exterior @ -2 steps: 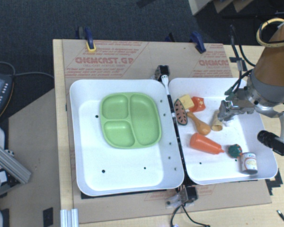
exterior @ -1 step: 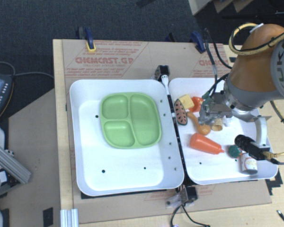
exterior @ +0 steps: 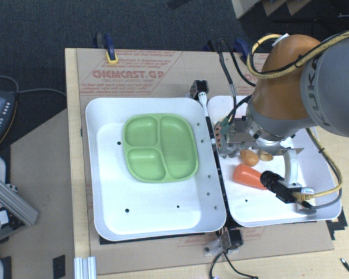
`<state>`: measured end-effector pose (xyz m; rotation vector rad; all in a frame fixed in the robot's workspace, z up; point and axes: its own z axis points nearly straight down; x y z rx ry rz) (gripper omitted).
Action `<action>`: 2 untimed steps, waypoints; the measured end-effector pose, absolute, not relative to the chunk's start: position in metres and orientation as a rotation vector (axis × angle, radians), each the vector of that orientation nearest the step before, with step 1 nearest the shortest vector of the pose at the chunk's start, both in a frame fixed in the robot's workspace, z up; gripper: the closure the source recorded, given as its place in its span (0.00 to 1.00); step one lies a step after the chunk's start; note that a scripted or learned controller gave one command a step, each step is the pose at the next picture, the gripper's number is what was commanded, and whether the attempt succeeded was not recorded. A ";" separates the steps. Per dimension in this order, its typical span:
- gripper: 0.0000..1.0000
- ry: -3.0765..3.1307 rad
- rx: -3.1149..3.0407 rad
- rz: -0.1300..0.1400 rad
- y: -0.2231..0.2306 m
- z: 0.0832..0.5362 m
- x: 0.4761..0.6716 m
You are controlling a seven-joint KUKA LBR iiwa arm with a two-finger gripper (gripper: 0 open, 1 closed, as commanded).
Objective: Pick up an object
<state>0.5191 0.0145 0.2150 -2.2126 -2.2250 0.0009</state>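
In the right bin [exterior: 314,211] lies an orange carrot-shaped piece [exterior: 248,176], left of the bin's middle. Just above it sit a small tan rounded object [exterior: 250,156] and another brownish bit [exterior: 266,154], both partly under the arm. My gripper [exterior: 242,143] hangs low over the left part of this bin, right above the tan object, with the big grey and orange wrist [exterior: 285,92] covering most of it. I cannot make out anything held in it.
The left bin [exterior: 104,202] holds a green divided plate [exterior: 161,147] in its upper middle. A black fitting with a yellow cable [exterior: 282,189] juts from the arm over the right bin. The divider between the bins [exterior: 215,161] runs close to the gripper's left.
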 end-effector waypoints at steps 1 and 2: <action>1.00 -2.229 -2.213 -0.004 0.075 0.228 0.506; 1.00 -2.224 -2.219 -0.002 0.085 0.234 0.508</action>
